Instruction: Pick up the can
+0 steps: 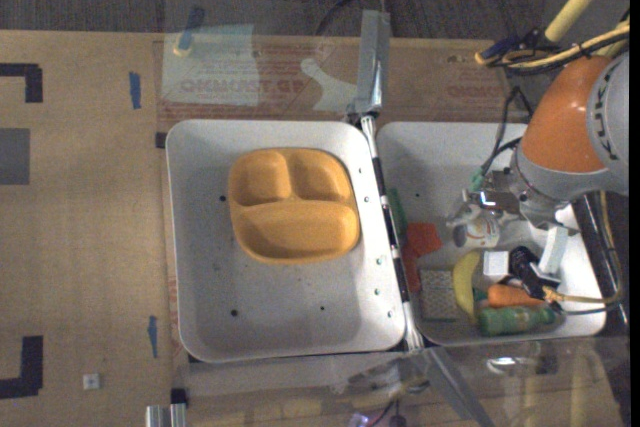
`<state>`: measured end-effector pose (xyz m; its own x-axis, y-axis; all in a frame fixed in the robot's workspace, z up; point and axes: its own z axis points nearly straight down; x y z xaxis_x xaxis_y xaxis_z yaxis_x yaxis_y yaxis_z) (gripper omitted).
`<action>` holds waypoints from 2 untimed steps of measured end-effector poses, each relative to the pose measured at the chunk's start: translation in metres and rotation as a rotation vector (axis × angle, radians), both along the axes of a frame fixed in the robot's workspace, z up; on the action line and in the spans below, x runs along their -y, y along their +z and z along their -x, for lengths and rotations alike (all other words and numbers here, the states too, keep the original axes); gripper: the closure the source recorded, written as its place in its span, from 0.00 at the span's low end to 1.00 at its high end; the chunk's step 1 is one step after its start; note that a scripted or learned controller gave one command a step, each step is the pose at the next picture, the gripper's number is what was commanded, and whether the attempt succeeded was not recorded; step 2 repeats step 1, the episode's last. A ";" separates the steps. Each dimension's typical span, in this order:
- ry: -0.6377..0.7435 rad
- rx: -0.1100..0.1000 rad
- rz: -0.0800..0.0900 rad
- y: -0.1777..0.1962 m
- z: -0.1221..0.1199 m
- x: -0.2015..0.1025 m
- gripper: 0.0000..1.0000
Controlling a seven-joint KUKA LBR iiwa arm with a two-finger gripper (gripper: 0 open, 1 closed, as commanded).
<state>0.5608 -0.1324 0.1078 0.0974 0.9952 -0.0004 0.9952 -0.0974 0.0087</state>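
Observation:
In the right bin [430, 150], a pale, silvery can [481, 235] shows just under the wrist, partly hidden by the gripper. My gripper [478, 218] hangs right over it in the middle of this bin, reaching in from the right below the orange band. Whether it touches the can cannot be made out.
The left bin [200, 295] holds an orange divided plate [294, 204]. Along the right bin's near side lie a red piece [423, 240], a speckled sponge [438, 292], a banana [464, 283], a carrot [508, 295], a green bottle [515, 319] and a small white box [496, 263].

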 end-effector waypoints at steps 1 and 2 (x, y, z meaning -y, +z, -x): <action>-0.225 -0.009 -0.002 0.088 0.014 -0.085 1.00; -0.225 -0.009 -0.002 0.088 0.014 -0.085 1.00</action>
